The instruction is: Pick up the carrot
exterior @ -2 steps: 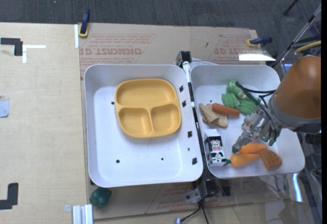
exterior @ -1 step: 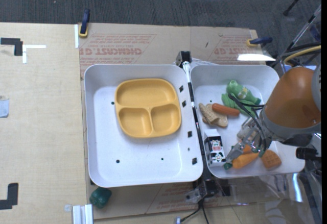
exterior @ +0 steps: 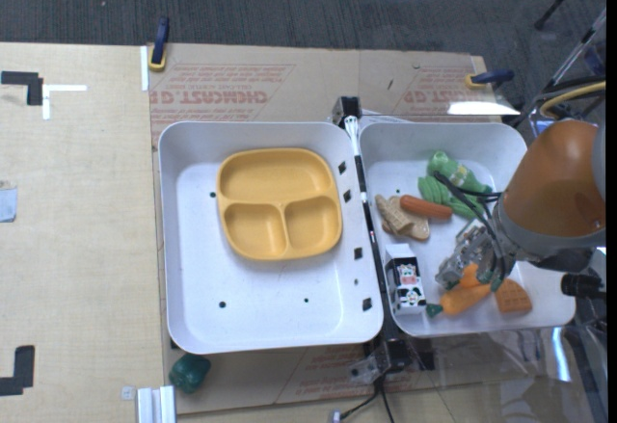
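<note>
Reaching into the right shallow white plastic bin [exterior: 540,313], the grey arm with the orange band [exterior: 557,182] sets its two-finger metal gripper [exterior: 469,264] right over the orange toy carrot with a green tip [exterior: 461,300], lying near the bin's front wall. Approach-to-grasp step, I'd say; finger spread: cannot tell. Next it needs to close squarely across the carrot, then lift clear of the orange wedge [exterior: 513,297] just beside.
</note>
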Available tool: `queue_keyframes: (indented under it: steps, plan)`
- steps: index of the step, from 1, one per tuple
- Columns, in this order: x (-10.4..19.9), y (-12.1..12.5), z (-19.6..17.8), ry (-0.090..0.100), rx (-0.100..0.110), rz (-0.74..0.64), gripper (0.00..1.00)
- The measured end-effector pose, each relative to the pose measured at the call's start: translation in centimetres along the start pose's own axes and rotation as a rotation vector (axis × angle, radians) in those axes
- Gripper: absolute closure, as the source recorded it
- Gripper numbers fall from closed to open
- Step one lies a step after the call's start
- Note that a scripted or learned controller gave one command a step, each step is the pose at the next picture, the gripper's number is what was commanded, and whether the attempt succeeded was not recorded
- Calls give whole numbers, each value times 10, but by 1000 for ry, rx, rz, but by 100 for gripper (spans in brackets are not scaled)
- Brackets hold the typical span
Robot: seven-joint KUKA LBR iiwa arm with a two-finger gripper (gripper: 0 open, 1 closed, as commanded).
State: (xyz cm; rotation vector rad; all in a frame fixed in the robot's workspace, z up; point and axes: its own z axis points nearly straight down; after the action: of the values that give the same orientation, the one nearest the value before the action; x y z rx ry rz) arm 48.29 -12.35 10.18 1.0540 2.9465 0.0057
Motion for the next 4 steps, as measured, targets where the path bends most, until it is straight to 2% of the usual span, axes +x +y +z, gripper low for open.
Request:
queue_keyframes:
  steps: [1, 2, 3, 4]
  plan:
    - [28, 42, -90, 5, 7, 268, 100]
    - [28, 42, -90, 5, 7, 268, 0]
    - [-1, -8, 10, 7, 7, 142, 0]
    - [-3, -6, 1, 3, 5, 147, 100]
